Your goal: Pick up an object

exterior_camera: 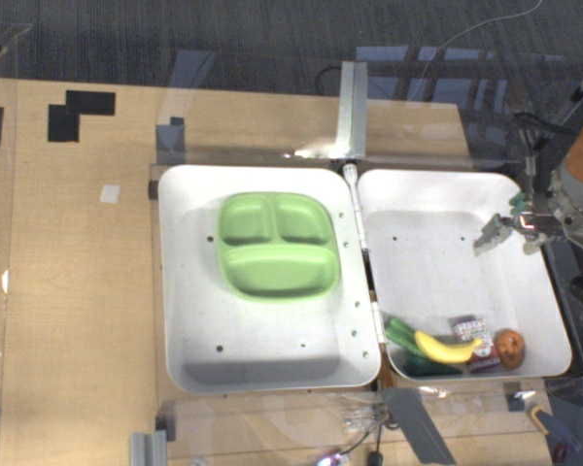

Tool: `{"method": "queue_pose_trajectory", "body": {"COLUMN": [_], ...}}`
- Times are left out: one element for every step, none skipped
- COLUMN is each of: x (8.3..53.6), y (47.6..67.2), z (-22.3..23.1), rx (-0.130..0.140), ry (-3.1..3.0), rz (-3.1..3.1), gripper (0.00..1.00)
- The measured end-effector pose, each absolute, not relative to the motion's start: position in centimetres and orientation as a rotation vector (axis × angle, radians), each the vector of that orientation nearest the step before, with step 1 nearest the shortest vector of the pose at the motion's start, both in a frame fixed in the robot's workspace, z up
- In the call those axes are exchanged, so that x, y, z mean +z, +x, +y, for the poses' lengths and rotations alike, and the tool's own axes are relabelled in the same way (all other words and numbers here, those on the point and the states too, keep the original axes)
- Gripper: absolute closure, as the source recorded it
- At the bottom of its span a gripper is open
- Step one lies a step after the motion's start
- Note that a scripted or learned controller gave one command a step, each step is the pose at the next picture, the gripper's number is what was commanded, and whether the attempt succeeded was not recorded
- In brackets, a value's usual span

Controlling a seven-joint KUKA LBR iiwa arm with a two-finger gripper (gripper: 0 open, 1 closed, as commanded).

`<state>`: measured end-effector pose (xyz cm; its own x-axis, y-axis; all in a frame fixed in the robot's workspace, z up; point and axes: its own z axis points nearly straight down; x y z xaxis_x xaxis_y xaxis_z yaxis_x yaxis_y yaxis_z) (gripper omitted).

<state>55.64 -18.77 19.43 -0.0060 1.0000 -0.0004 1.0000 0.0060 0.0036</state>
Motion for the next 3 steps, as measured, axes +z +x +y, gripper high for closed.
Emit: {"method": "queue_pose_trajectory", "body": {"x": [9.1, 10.4, 11.1], "y": [56.3, 56.5, 67.1], "z": [-13.3, -13.1, -14.5], "rx": [0.016, 0.026, 0.005], "ry": [2.292, 2.29, 2.434], "rz": [2.129, 2.13, 1.979], "gripper": [0.0, 1.0, 1.0]}}
